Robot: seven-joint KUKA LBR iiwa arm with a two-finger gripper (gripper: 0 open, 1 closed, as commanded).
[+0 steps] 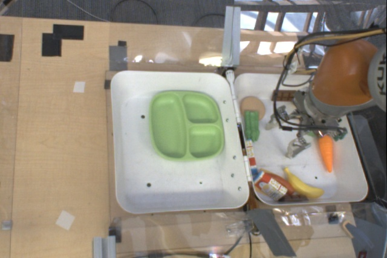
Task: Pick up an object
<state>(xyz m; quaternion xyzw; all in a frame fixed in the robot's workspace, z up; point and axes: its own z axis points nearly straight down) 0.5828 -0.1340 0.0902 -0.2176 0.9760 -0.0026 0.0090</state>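
My gripper point(298, 145) hangs over the right bin point(357, 193), below the orange band of the arm point(341, 75). It is near the bin's middle, above the bare white floor. An orange carrot point(326, 153) lies just to its right, apart from it. A yellow banana point(304, 185) lies in front of it by the bin's near wall. Next to the banana lies a red and white packet point(271, 184). A green toy vegetable point(251, 125) and a tan round piece point(253, 106) lie to the left, along the divider.
The left bin point(130, 190) holds a green divided plate point(185, 124) at its middle. A metal rail point(242, 136) separates the two bins. Cables loop around the wrist. Wooden bench top stretches to the left.
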